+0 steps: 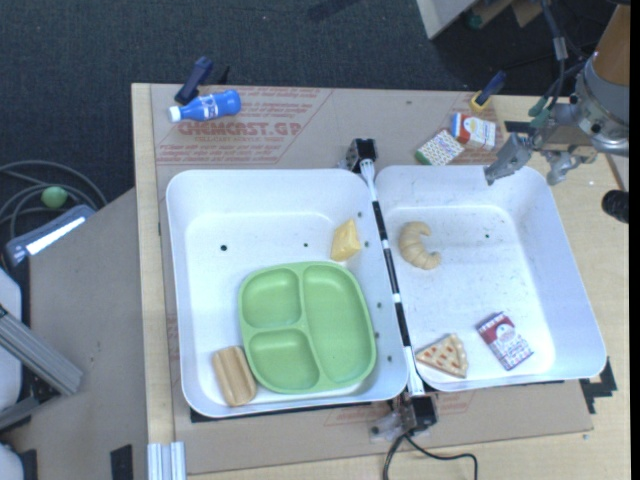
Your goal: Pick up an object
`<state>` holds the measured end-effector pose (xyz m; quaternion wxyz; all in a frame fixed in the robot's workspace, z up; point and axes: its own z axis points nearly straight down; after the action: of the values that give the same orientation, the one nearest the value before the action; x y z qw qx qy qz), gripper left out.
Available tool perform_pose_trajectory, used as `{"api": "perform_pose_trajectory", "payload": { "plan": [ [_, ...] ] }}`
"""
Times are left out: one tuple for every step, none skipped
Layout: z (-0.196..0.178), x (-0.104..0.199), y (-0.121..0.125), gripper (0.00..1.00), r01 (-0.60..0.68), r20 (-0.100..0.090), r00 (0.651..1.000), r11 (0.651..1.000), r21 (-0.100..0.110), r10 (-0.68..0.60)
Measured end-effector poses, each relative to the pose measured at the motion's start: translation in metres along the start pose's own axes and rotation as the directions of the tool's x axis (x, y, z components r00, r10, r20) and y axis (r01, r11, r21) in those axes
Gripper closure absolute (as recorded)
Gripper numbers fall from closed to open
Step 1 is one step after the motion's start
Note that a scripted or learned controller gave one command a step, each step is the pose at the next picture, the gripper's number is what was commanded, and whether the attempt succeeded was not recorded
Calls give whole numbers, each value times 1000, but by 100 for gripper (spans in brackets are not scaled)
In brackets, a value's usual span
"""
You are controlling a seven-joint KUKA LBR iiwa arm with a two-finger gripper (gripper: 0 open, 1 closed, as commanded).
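**Gripper at far rim of right bin, nothing held — risks before descent**

Gripper (pixel 528 160) sits above the back right corner of the right bin (pixel 560 268), fingers spread apart, nothing between them. Arm enters from the right.

Candidates in the right bin: croissant (pixel 421 245) near the divider, upper left; pizza slice (pixel 443 356) at the front left corner; red packet (pixel 504 340) just right of the slice. All well apart from the gripper. Left bin (pixel 200 208) holds a green tray (pixel 303 325), a yellow wedge (pixel 346 240) beside the divider and a tan bar (pixel 233 375) touching the tray's left front corner.

Likely failure modes, judged from this layout:
- A straight drop from here lands on the rim or bare floor; nothing lies beneath.
- Croissant is curved; fingers closing across the horns may squeeze it out sideways.
- Slice and packet lie flat; fingertips may skate over them and close on nothing.
- Slice sits tight against the corner walls; one finger may strike the divider.
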<state>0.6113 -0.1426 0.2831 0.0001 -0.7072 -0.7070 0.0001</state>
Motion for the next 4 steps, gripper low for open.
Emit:
{"api": "perform_pose_trajectory", "payload": {
  "plan": [
    [109, 46, 17, 0, 1, -1, 1000, 1000, 2, -1],
    [177, 48, 32, 0, 1, -1, 1000, 1000, 3, -1],
    [199, 50, 33, 0, 1, -1, 1000, 1000, 2, -1],
    [198, 48, 10, 0, 0, -1, 1000, 1000, 2, 0]
  ]
}}
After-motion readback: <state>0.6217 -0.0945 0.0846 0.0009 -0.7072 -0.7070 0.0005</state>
